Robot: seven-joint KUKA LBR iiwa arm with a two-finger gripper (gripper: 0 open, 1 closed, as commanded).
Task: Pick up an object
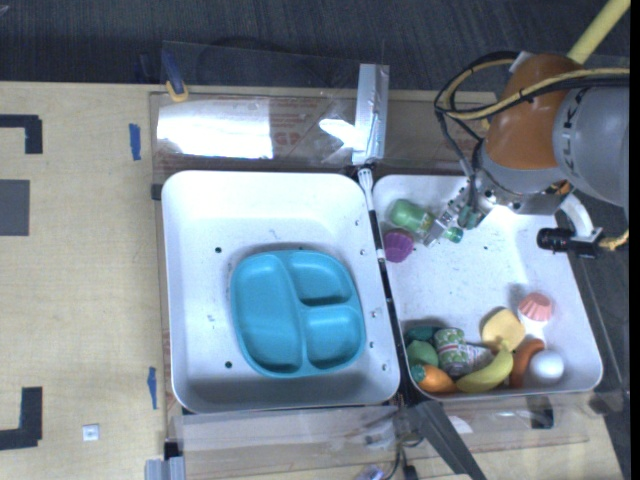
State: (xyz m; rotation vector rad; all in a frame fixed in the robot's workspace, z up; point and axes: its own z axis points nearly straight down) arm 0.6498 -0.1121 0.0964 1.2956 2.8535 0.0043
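At the far left corner of the right bin (560,268), the gripper (452,223) is seen low over the floor, beside a green object (407,213) lying just to its left. Whether that object sits between the fingers cannot be told, and the state of the jaws, released or clenched, cannot be made out either. A small purple object (398,246) lies just nearer, against the bin's left wall. Well apart, along the near edge, a heap is gathered: a banana (490,372), a yellow piece (502,328), a pink cupcake-like toy (537,307), a white ball (546,367), an orange piece (434,377) and some green items (422,351). A blue divided tray (298,311) rests in the left bin (190,268). By judgement, the approach is made but nothing is shown lifted; the grasp and the raising are left to be done.
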